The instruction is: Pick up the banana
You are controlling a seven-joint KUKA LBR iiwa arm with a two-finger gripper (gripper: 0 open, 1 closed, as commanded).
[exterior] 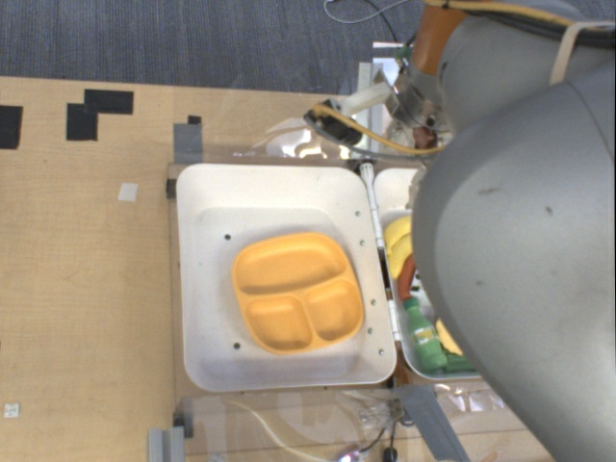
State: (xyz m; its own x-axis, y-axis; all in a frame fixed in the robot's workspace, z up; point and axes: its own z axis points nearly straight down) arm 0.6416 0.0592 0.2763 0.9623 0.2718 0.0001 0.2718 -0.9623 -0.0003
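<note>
Banana (pixel 397 239) lies in the right bin (pixel 389 189), against its left wall, a yellow curve half hidden under the big grey arm (pixel 520 258). Just below it sit something red (pixel 407 275) and a green item (pixel 422 335). The left bin (pixel 207 258) holds an orange divided plate (pixel 294 292). Whether the pincer is spread or pressed together I cannot tell. Judging by its look, the fruit is light, fairly firm, smooth-skinned and easily bruised; a gentle pinch across its middle, square to the curve, seems safest.
</note>
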